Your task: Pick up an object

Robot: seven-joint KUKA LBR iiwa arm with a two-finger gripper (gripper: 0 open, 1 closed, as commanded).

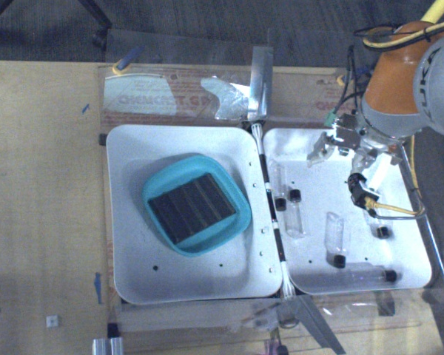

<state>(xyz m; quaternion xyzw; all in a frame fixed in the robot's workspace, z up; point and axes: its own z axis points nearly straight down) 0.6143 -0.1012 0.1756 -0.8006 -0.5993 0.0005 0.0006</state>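
In the left bin [126, 257] lies a teal square dish [197, 203] with a dark ribbed insert. The right bin [411, 261] holds several clear plastic tubes with black caps: one near the divider [293, 211], one in the middle [334, 237] and one along the front wall [364, 274]. A small black cap [383, 232] lies by itself to the right. My gripper [345, 161] hangs over the back of the right bin, open, its fingers spread with nothing between them. It is apart from every tube.
A yellow cable [392, 211] trails from the gripper over the right bin's right side. Behind the bins stand a metal bracket [260, 83], crumpled clear plastic [226, 98] and a cardboard strip [148, 95]. Bare wooden bench lies to the left.
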